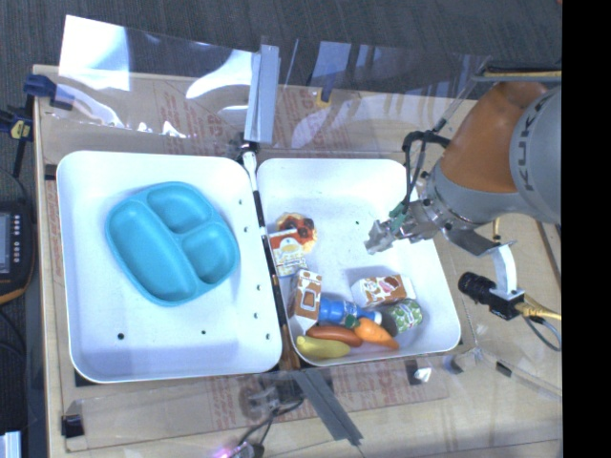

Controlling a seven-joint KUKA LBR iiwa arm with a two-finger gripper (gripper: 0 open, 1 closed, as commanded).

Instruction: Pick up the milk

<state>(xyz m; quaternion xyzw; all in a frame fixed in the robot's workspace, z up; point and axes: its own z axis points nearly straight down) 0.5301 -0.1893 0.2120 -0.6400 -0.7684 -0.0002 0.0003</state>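
A: Start with the tabletop point(143, 127).

B: It fills most of the frame and bears two white bins side by side. The left bin point(86, 342) sits left of centre, the right bin point(329, 175) just right of centre; their inner rims meet along a line running down the middle.

A: Room to move?

B: In the left bin, one blue sectioned plate point(172, 241) takes the upper middle; the lower part and the margins along the rims are bare white floor. In the right bin, the upper half is bare floor; everything there is crowded into the lower half, some of it hard against the left and lower rims.

A: The arm?

B: One arm point(496, 151), at the right of the frame. Its gripper point(374, 240) hangs over the right bin's open middle, right of centre. Nothing lies between the fingers; I cannot tell whether they are parted or closed.

A: Count the small items.

B: Two cartons, one carrot point(374, 332), one banana point(323, 348), a blue bottle point(339, 310), and a round orange item point(296, 225).

A: The milk?

B: The milk carton point(382, 291) lies in the lower right of the right bin, below the gripper. White and brown, printed panels. It touches neighbours below. The second carton point(306, 295) stands to its left.
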